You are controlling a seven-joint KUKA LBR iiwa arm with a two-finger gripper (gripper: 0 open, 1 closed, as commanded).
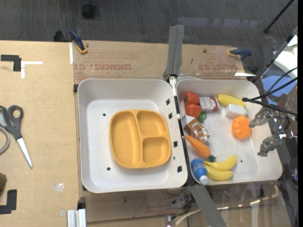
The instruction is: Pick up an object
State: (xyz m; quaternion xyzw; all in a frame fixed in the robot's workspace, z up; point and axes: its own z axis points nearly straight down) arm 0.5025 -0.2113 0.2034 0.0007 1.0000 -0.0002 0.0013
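Observation:
The right bin (251,171) holds several toy foods. Among them are an orange pumpkin-like fruit (241,126), a corn cob (230,100), a white block (235,110) and two red pieces (192,104). There are also a snack packet (209,103), a brown carton (198,129), a carrot (198,146), yellow bananas (220,167) and a blue bottle (199,170). My gripper (262,134) hangs over the bin's right side, just right of the orange fruit. It is open, with nothing between its fingers (259,121).
The left bin (90,126) carries a yellow divided plate (140,138). Scissors (18,131) lie on the bench at far left. Clamps (78,40) hold the cardboard behind the bins. Cables (265,98) cross above the right bin's far corner.

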